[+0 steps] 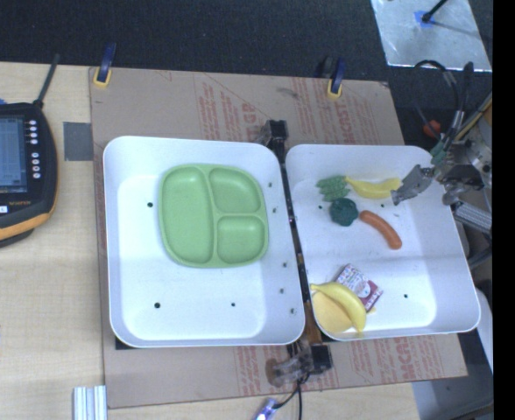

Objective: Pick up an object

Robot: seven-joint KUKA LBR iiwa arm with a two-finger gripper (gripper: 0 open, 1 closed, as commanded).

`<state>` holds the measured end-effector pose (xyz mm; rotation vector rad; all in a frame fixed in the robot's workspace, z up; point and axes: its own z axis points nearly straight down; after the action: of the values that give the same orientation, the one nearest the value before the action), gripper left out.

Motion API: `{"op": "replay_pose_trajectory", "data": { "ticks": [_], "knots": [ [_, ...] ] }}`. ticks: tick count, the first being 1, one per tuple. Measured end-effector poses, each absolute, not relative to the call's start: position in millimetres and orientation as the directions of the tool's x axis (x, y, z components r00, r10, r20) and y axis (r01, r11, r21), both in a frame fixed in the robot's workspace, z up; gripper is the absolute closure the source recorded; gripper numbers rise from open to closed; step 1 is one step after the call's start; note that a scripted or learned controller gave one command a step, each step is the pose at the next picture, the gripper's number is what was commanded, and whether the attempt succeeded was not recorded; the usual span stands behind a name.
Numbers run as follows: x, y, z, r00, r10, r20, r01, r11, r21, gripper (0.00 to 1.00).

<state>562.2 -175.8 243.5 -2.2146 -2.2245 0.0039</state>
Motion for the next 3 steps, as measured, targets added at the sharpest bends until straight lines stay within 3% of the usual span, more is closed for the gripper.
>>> {"op": "replay_pose_trajectory", "data": {
  "ticks": [1,2,3],
  "knots": [
    [583.5,-181.8,98.5,-0.005,1.0,0.0,1.0,0.005,-0.008,0.0],
    [584.6,-183.1,110.2,-0.006,1.0,-0.002,1.0,0.006,-0.005,1.0],
    [539.0,-152.7,93.9,-0.003,1.0,-0.002,1.0,0.003,0.001,1.0]
  ]
}}
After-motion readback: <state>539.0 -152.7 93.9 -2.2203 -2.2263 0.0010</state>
